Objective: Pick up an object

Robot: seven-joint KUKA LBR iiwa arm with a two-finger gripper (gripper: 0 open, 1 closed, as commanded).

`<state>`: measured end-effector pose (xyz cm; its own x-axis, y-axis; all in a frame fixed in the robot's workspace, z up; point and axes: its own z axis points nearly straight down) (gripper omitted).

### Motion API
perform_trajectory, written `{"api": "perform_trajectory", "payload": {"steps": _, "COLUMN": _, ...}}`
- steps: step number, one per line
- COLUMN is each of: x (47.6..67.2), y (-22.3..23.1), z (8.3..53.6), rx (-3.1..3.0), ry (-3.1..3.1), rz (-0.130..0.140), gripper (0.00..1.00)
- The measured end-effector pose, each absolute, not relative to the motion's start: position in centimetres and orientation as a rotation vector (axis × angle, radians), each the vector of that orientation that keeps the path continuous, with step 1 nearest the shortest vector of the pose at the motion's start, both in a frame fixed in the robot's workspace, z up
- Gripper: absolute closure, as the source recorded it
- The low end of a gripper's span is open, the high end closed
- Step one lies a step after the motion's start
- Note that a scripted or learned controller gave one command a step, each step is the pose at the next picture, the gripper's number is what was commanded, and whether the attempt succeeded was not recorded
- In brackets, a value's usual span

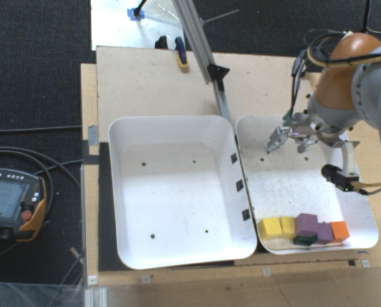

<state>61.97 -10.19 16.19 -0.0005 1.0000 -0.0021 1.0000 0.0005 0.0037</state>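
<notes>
Gripper (286,139) seen with fingers spread, nothing held, above right bin (369,219) far end. Blocks (303,228) clustered along bin's near wall; judged light, rigid; flat opposite sides favoured for grasp.

A pale wooden counter (152,82) carries two shallow white bins side by side, the left bin (178,194) touching the right bin (363,219) along one edge, and near the far edge lies a blue-and-yellow handled tool (181,52)

Grey arm (374,88), orange band, black cables, metallic silver claw (286,139)
</notes>
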Motion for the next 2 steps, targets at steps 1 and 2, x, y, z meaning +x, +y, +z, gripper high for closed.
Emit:
{"api": "perform_trajectory", "payload": {"steps": 1, "x": 57.1, "y": -8.6, "z": 8.6, "rx": 2.226, "ry": 2.226, "rz": -0.006, "gripper": 0.0}}
{"api": "perform_trajectory", "payload": {"steps": 2, "x": 57.5, "y": -8.8, "z": 10.2, "rx": 2.219, "ry": 2.219, "rz": 0.005, "gripper": 1.0}}
